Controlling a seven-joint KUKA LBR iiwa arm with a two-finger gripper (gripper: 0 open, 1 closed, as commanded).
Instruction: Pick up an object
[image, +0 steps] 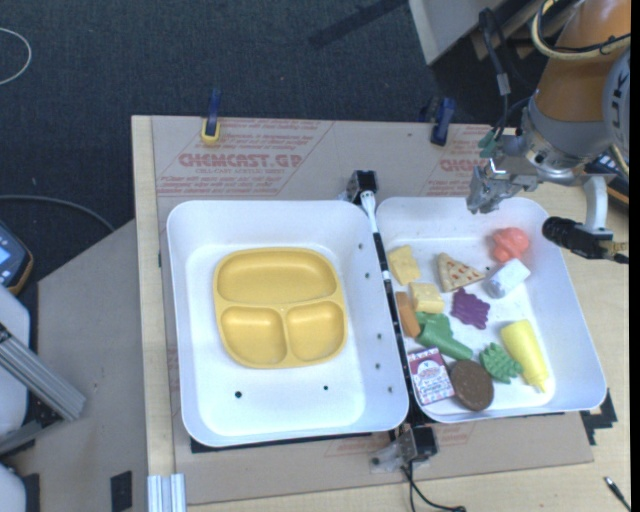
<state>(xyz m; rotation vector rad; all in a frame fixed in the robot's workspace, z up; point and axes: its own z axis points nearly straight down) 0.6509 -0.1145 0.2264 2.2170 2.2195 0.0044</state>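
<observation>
My gripper (487, 200) hangs over the far edge of the right bin (585, 330), above and left of an orange-red lump (510, 242). Nothing shows between its fingers. Below it in that bin lie a white and grey block (506, 278), a pizza slice (458, 272), two pale yellow cheese pieces (404, 264), a purple grape bunch (469, 309), a yellow corn cob (526, 351), green pieces (443, 338), a carrot stick (408, 315), a brown cookie (471, 384) and a small red and white carton (428, 375).
The left bin (190, 300) holds a yellow divided tray (279, 305). A black divider strip (382, 290) runs between the bins. Blue clamps (212, 108) stand on the board's far edge.
</observation>
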